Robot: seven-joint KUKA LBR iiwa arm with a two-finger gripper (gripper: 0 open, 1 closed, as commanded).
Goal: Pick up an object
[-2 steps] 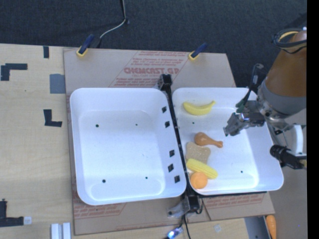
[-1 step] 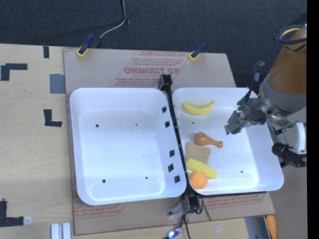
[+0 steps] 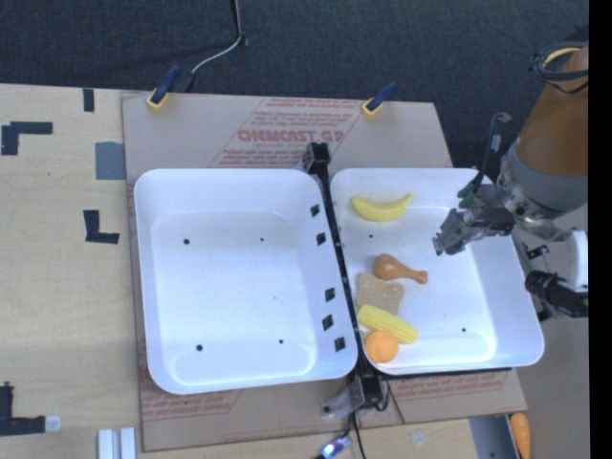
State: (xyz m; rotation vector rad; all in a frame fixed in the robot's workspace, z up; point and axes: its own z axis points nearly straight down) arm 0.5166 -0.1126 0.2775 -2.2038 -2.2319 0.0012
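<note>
Two white bins sit side by side on a sheet of cardboard [image 3: 287,132] that is clipped to the bench. The left bin [image 3: 163,199] has only small dark dots on its floor. In the right bin [image 3: 502,338] there are five things, all on its left half: a banana [image 3: 381,207] near the far wall, a brown chicken leg [image 3: 398,271] (a toy, it seems) closer to the middle, a piece of tan bread [image 3: 379,293] just below it, a yellow corn cob [image 3: 388,324] lying across the near edge of the bread, and an orange [image 3: 382,348] touching the corn at the near wall.

The gripper [image 3: 449,242] hangs over the right half of the right bin, to the right of the chicken leg and apart from it. Nothing is between its fingers; whether they are spread or closed I cannot tell, because they look dark and blurred.
</note>
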